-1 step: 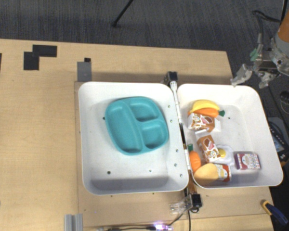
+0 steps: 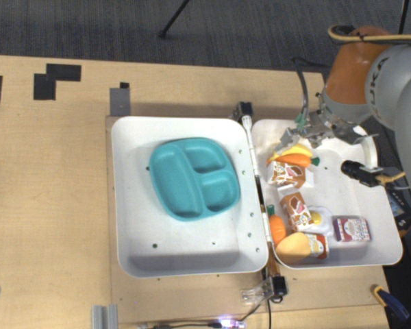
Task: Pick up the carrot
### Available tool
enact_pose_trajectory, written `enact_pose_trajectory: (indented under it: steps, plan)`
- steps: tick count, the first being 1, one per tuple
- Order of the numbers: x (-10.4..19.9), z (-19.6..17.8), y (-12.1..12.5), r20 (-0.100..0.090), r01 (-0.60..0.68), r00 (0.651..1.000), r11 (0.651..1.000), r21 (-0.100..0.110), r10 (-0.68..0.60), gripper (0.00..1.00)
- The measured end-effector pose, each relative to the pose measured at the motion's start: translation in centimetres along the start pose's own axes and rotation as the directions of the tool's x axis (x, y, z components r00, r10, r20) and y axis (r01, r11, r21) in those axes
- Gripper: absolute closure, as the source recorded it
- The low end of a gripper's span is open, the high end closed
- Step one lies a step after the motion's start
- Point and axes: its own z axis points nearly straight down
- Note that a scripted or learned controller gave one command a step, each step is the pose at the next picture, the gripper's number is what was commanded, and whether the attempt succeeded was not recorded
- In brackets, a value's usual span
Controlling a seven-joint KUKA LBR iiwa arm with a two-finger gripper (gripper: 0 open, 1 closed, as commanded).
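Note:
The carrot point(image 2: 300, 160), orange with a green end pointing right, lies in the upper left part of the right bin point(image 2: 370, 204), just under a yellow toy fruit point(image 2: 298, 149). My gripper point(image 2: 307, 133) hangs at the bin's back edge, right above the yellow fruit and slightly behind the carrot. Nothing can be seen held in it. The carrot's lower edge rests against a snack packet point(image 2: 286, 175).
The right bin also holds a second snack packet point(image 2: 296, 211), a maroon box point(image 2: 349, 228), an orange piece point(image 2: 277, 230) by the left wall, a yellow-orange fruit point(image 2: 292, 245) and a red can point(image 2: 319, 246). A teal divided plate point(image 2: 194, 177) sits in the left bin point(image 2: 133, 204).

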Motion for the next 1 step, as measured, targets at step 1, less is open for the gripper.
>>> enact_pose_trajectory:
  steps: [1]
  plan:
    - [1.79, 4.09, -2.48, 0.005, -0.083, 0.997, 0.997, -0.009, 0.083, 0.0]
